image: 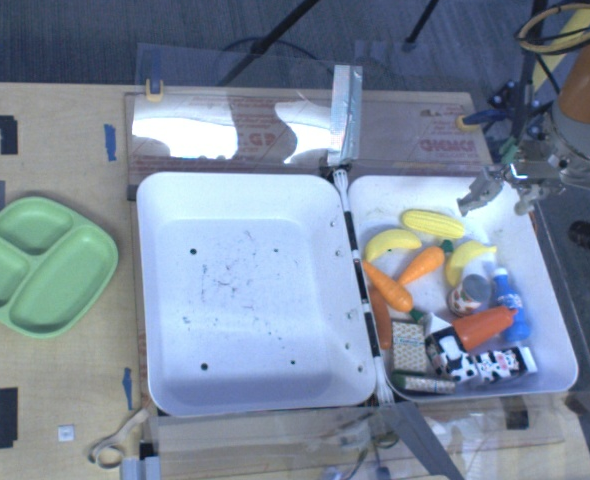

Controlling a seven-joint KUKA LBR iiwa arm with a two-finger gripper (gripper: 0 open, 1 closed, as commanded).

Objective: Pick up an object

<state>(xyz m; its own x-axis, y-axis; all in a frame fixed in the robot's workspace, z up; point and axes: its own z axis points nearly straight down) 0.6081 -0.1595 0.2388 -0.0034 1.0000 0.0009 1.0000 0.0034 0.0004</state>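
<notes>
Our two-finger gripper (499,196) hangs over the upper right corner of the right-hand shallow white plastic bin (560,363), its two grey fingers spread apart with nothing between them. From that we judge the step in hand to be the approach: nothing is grasped yet, and the arm sits above the pile rather than in it.

Taking the scene from the largest thing down, the left-hand shallow white plastic bin (165,208) lies at nine o'clock from the gripper. A pale green divided plastic plate (41,264) rests on the wooden bench (45,118), further out toward nine o'clock.

The task's candidates crowd the right bin. Nearest is a yellow plastic corn cob (433,224), at about eight o'clock from the gripper and near it. Below that lie a yellow toy banana (392,241), an orange toy carrot (421,264) and a red-orange toy pepper (485,324).

For the next move we judge the gripper must shift toward eight o'clock, descend with jaws open astride the corn cob, then close.
</notes>
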